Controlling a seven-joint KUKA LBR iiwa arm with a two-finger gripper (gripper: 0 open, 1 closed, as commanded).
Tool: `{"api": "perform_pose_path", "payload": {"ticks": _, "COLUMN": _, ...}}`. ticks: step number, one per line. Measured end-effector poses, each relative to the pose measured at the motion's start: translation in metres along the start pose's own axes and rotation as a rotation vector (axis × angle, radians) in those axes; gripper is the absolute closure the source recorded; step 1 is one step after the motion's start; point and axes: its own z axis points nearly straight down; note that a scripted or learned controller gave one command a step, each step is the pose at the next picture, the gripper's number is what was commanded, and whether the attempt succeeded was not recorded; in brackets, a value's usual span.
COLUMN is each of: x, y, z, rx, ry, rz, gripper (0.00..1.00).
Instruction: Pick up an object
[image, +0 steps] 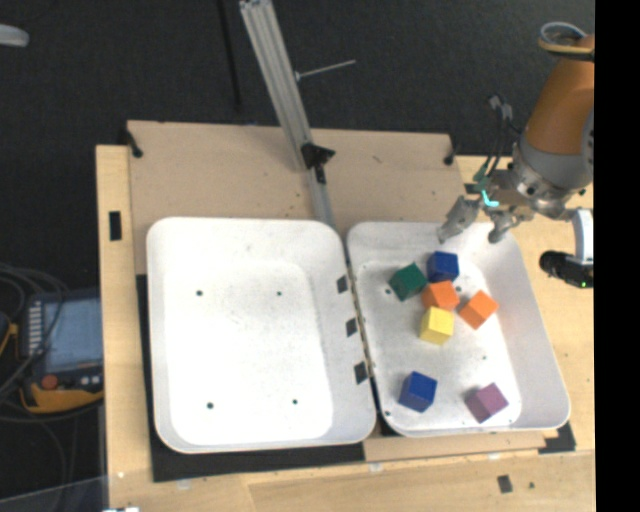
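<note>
A pale wooden bench (250, 480) stands on a dark floor, with a brown board laid across its upper part and two shallow white bins side by side on it. The left bin (180, 260) sits in the middle of the frame. The right bin (525, 340) holds seven small blocks. Near its upper middle a green block (406, 281) lies just beside a blue block (443, 266), and below them an orange block (440, 295) touches a yellow block (436, 325). A second orange block (477, 309) lies just to the right of that cluster. Toward the lower edge of the bin, well apart from the cluster, rest another blue block (417, 390) and a purple block (486, 401).

The arm (560, 110) enters at the upper right of the frame. Its gripper (476, 226) hangs over the top edge of the right bin, above and to the right of the upper blue block, its two fingers spread wide with nothing between them. A slanted metal pole (285, 95) crosses the upper middle. A handheld controller (60, 345) lies at the left edge.
</note>
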Motion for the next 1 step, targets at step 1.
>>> {"api": "perform_pose_path", "payload": {"ticks": 1, "x": -0.0007, "y": 0.0007, "z": -0.0030, "rx": -0.004, "ry": -0.003, "rz": -0.002, "gripper": 0.00}}
